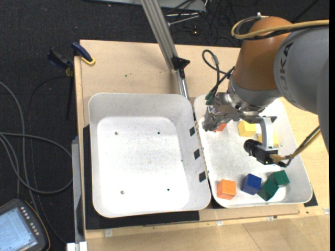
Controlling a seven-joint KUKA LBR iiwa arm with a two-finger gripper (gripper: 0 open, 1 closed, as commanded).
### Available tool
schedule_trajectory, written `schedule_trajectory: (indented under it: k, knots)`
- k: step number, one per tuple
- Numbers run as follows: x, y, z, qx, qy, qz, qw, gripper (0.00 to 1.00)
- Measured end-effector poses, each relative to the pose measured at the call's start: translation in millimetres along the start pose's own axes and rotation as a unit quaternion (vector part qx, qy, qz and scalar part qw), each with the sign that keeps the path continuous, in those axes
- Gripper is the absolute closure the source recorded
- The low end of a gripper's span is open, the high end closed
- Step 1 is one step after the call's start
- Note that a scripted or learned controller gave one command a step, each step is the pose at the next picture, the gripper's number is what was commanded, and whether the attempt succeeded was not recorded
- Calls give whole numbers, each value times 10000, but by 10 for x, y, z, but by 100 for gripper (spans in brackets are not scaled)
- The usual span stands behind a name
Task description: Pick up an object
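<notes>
Right of centre: the arm is reaching in from the right edge and is bending down over the right bin, its orange band sitting above the wrist.
Gripper: the gripper is hanging low at the upper left of the right bin, near the wall shared with the left bin; the frame is not showing clearly whether it is released or clenched.
Red piece: a small red-orange object is peeking out just beside the gripper's lower end; whether it is being grasped cannot be told.
Yellow block: a yellow block is lying just right of the gripper, partly hidden by the wrist hardware.
Lower right of the frame: an orange block, a blue block and two green blocks are lying along the near edge of the right bin, the blue and green ones close together.
Left bin: the left bin is lying at the centre left, its floor speckled with dark specks.
Writing: part of the letters "KUKA" is showing on the grey arm casing at the upper right, cut off by the frame.
Bench: the wooden bench is carrying both bins.
Lower left corner: a screen device is lying on the dark floor, its text too small to read.
</notes>
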State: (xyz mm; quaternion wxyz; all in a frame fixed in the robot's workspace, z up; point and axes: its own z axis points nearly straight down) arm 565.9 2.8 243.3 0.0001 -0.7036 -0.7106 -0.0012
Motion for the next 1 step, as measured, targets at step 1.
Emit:
schedule_trajectory:
  k: [1]
  knots:
    - [450, 150, 19, 0, -4, 10, 10000, 100]
